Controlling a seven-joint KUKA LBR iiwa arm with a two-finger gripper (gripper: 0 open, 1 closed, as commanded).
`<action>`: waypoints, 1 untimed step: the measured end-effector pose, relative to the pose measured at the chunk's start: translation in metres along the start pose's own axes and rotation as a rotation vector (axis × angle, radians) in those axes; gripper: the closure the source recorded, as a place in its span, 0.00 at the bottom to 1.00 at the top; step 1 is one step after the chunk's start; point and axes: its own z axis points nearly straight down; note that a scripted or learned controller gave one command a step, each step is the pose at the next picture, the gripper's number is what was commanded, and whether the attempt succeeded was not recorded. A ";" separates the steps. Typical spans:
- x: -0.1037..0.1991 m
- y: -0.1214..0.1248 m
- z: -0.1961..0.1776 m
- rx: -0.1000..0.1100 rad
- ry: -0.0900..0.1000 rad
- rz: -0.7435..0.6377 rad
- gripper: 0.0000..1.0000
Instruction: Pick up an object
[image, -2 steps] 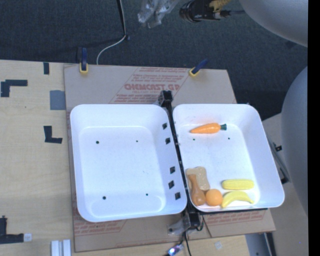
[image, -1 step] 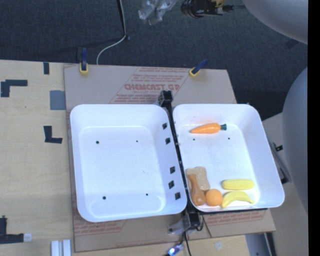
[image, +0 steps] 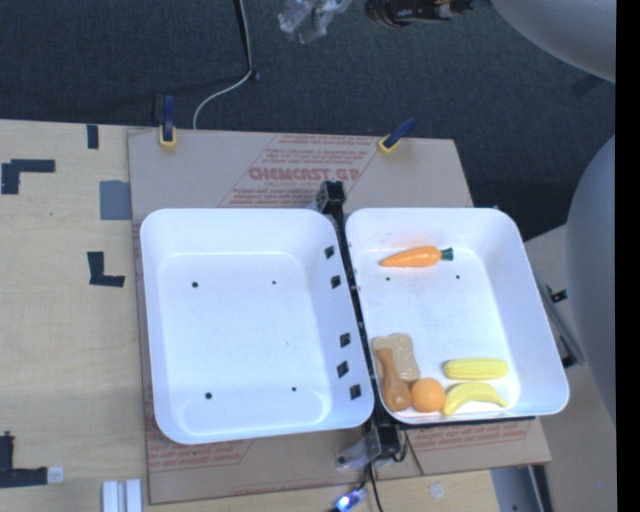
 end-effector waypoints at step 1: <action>0.001 0.000 -0.010 -0.003 0.000 -0.001 1.00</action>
